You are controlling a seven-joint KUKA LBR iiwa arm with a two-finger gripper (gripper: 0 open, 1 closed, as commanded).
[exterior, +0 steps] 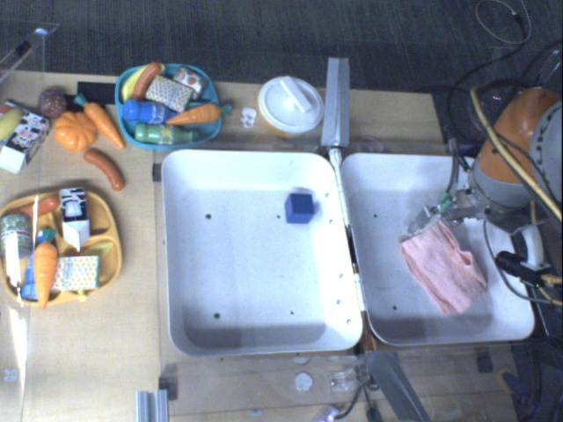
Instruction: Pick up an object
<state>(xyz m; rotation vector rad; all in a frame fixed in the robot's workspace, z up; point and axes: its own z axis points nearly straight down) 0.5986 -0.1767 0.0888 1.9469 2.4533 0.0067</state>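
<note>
The pink cloth (444,271) lies slanted just below the gripper (440,211), whose jaws look pinched on its top corner.

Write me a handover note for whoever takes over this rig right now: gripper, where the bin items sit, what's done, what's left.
Gripper: low in the right bin, at the upper end of the pink cloth. Whether its fingers are open or shut cannot be told from this view.
Pink cloth: lying crumpled on the right bin's floor, not lifted.
Blue block: alone in the left bin, near its upper right corner, untouched.
Done: the arm has reached the cloth.
Left: no grasp is confirmed; a pick still has to be closed and lifted clear. The cloth looks like the likely target.
</note>
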